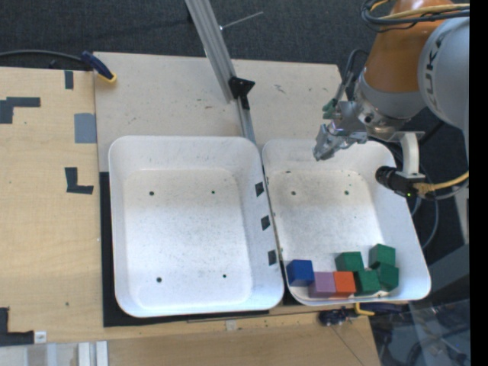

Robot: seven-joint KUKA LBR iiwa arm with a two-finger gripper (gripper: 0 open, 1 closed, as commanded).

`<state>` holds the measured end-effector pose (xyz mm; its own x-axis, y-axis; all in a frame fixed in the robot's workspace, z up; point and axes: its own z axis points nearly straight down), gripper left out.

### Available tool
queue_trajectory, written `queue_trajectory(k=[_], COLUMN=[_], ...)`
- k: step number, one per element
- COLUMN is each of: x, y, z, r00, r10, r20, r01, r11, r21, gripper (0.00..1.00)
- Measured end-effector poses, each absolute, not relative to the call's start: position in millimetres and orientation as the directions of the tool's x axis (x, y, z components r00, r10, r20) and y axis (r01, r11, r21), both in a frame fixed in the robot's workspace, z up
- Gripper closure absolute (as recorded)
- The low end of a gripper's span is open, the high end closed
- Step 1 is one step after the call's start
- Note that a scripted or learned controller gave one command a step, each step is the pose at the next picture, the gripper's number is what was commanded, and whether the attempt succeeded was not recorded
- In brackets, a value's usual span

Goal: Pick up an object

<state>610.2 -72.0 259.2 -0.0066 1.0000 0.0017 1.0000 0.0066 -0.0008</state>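
- Blocks, the candidates for the pick, all sit crowded along the near edge of the right bin (396,227), toward its near right corner. None has been lifted yet.
- Left bin (126,204): touches the right bin along their shared edge. Risk: anything dragged or flicked over that edge lands here, outside the pick area.
- Arm (415,52): grey with an orange band, hanging over the far edge of the right bin, well apart from the cluster. Risk: a long traverse to the near edge; a descent started from here would meet bare bin floor and close on nothing.
- Gripper (328,147): above the far left corner of the right bin, nothing visible between its tips. Cannot tell how wide it stands; too small and dark to resolve.
- Green blocks (374,269): several, stacked and touching at the near right corner. Risk: tips land on two at once, or wedge against the bin wall.
- Blue block (300,271): leftmost, just beside the bin's near left corner. Best clearance on its far side; the wall could still foul one tip.
- Purple block (325,283) and orange block (345,282): touching each other, pressed to the near edge. Risk: no gap for a tip between them, so a squeeze may push rather than grip.
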Motion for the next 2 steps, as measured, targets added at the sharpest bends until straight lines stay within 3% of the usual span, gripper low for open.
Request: queue_trajectory(k=[2], x=[596.4], y=[44], z=[240], r00=[-0.008], r10=[1.0], r20=[0.002], r01=[1.0], r11=[0.008], r21=[-0.002], gripper=[1.0])
